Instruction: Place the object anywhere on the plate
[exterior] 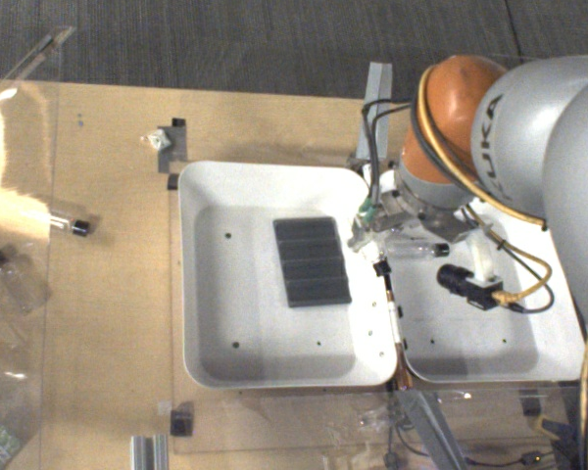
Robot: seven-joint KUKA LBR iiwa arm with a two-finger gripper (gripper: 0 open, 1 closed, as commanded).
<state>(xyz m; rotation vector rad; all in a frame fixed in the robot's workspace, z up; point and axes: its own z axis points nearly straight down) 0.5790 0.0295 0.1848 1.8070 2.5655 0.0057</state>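
Note:
The plate (312, 260) is a dark grey ribbed rectangle lying flat in the middle of the left white bin (206, 292). The grey arm with its orange band (451, 116) reaches in from the right and hangs over the inner left edge of the right bin (490, 346). My gripper (370, 231) sits low at the wall between the two bins, just right of the plate's upper right corner. The wrist body hides its tip. A small pale-green speck (372, 207) shows beside the gripper; I cannot tell what it is.
A black plug on an orange cable (467, 284) hangs from the wrist over the right bin. On the wooden bench left of the bins lie a small clear vial with a black cap (69, 225) and a clear plastic sheet (15, 262). Black brackets (176, 145) mark the left bin's corners.

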